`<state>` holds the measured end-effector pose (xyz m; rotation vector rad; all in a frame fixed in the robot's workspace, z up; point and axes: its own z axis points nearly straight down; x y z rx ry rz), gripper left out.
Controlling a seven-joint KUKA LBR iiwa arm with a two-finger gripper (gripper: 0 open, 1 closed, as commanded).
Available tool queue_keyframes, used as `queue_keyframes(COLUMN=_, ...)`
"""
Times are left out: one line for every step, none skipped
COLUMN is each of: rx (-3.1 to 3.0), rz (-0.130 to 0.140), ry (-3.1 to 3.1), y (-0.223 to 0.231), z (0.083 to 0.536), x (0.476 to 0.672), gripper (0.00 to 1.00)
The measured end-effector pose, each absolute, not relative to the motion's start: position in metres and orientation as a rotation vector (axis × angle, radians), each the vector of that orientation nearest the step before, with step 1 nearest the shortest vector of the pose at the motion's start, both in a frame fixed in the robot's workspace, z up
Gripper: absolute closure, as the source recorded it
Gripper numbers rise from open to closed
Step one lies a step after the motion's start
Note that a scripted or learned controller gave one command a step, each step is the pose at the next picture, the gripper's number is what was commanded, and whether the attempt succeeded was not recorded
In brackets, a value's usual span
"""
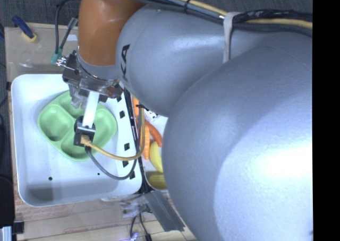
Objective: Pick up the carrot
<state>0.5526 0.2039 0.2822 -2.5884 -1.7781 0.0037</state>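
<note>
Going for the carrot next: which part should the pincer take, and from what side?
Only a short stretch of the carrot shows beside the arm. It looks long and thin and lies slanted. It is probably best to come straight down from above and close across its narrow width, toward the upper end, because a yellow thing crowds the lower end.

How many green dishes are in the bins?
1. The green dish lies in the view's left bin; the arm covers much to the right, so more may be hidden.

Carrot (154, 134), just below the middle of the frame.
Orange, lying at a slant; only a short stretch shows, the rest is covered.
</note>
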Motion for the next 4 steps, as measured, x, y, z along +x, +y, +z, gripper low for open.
queue_keyframes(rx=-2.805, rz=0.019, ry=-1.409, y=0.218, z=0.169, x=0.517, gripper=1.0)
queue_keyframes(rx=-2.872, rz=-0.001, ry=-1.272, y=0.15, z=0.237, x=0.573, gripper=1.0)
queue_keyframes(rx=-2.912, rz=-0.006, ry=-1.174, y=0.142, z=0.094, x=0.521, gripper=1.0)
queue_keyframes(rx=-2.716, rz=0.0, ry=-1.579, y=0.097, z=0.192, x=0.548, gripper=1.0)
